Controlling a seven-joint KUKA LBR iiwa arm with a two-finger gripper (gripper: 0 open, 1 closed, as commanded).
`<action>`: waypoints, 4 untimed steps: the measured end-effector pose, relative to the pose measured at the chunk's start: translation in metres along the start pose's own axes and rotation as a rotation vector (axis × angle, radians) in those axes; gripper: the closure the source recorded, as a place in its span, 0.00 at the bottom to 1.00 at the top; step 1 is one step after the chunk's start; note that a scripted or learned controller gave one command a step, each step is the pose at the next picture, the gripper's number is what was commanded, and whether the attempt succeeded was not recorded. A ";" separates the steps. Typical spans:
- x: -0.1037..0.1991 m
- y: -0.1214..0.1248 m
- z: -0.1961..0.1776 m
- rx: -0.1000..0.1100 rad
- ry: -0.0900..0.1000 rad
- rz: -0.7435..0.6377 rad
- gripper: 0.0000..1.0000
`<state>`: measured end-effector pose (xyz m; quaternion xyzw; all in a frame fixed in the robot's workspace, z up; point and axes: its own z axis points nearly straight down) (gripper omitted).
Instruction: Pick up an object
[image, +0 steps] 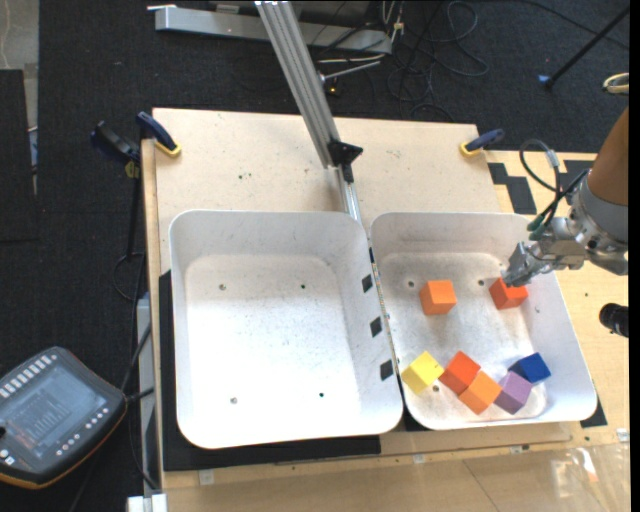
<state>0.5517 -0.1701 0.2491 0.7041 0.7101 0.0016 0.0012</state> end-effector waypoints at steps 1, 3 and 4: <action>0.062 0.010 0.000 0.003 0.001 -0.001 1.00; 0.163 0.040 0.001 0.001 0.001 -0.001 1.00; 0.221 0.060 0.011 0.002 0.001 0.001 1.00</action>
